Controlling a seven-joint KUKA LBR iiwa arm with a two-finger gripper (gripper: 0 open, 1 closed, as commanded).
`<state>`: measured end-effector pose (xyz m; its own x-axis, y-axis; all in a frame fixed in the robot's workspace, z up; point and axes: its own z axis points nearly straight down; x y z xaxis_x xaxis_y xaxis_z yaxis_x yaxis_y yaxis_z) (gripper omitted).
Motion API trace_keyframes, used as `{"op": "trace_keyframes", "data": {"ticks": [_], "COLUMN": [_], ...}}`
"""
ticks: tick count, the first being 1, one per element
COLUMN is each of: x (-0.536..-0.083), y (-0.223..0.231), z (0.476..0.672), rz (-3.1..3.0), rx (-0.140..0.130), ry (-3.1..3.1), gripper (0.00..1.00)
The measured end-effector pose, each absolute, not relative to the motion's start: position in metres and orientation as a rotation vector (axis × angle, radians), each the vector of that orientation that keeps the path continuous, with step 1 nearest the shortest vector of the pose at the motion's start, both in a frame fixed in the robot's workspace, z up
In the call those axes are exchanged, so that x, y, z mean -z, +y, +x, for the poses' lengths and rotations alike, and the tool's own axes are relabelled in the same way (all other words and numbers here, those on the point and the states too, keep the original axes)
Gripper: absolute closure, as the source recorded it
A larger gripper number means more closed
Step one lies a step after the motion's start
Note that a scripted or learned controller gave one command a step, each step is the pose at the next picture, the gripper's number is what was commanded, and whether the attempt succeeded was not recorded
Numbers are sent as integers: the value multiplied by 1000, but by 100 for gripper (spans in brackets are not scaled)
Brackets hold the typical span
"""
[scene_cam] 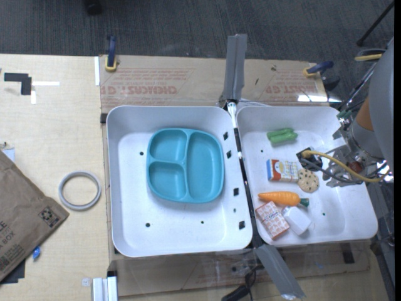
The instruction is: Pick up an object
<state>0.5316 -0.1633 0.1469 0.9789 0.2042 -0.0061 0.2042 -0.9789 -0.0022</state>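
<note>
The right bin [332, 221] holds a green pod-shaped toy [281, 135] near its back. Below that lie a small white and orange carton [284, 170], a round speckled cookie [307, 180], an orange carrot [281, 198], a pink box [271, 220] and a white block [298, 221]. My gripper [336, 174] hangs low over the right half of this bin, just to the right of the cookie and the carton. Nothing shows in its grasp.
The left bin [125, 187] carries a teal divided plate [186, 165]. On the bench to the left lie a grey tape ring [79, 189] and a brown cardboard box [22, 221]. A grey divider strip [235, 74] stands behind the bins.
</note>
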Motion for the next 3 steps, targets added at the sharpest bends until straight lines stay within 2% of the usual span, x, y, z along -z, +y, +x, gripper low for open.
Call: {"op": "trace_keyframes", "data": {"ticks": [1,2,3], "x": [-147,-167,-217], "y": [-163,-188,-223], "z": [532,571,543], "rz": [-3124,-3101,-2936], "rx": [-11,-9,-8], "ry": [-322,-497,-1111], "gripper": [0,0,0]}}
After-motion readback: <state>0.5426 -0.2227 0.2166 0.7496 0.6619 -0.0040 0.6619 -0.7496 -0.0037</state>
